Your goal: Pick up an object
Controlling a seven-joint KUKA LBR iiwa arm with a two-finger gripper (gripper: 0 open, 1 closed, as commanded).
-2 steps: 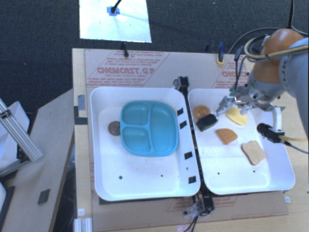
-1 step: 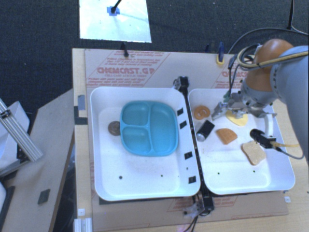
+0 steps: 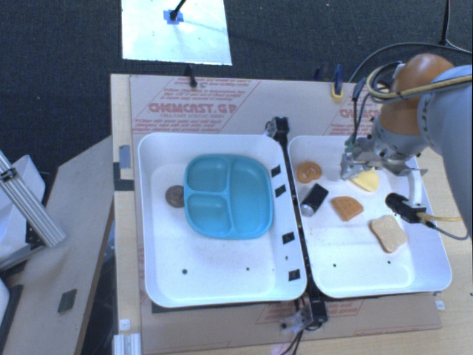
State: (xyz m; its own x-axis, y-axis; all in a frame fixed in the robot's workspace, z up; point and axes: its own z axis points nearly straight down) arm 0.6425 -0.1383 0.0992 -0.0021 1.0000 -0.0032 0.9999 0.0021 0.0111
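Toast slice (image 3: 388, 232) nearest cam, right bin (image 3: 432, 272) front. Gripper (image 3: 356, 166) low at yellow wedge (image 3: 366, 180), bin rear; jaw state: cannot tell. Advise centring over wedge, closing square before lift; avoid nudging pretzel (image 3: 309, 171), orange chip (image 3: 346, 208).

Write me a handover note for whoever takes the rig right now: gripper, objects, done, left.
Gripper: low in the right white bin, at the pale yellow wedge-shaped piece. Grip state unclear from this view.
Right bin also has: orange pretzel-shaped piece, small black rectangular block, orange-brown wedge, tan bread-slice-shaped piece.
Left white bin: light blue divided plastic plate, small round brown disc at its left edge.
Done: arm positioned at the yellow piece.
Left: nothing visibly lifted; confirm a grasp and raise it.
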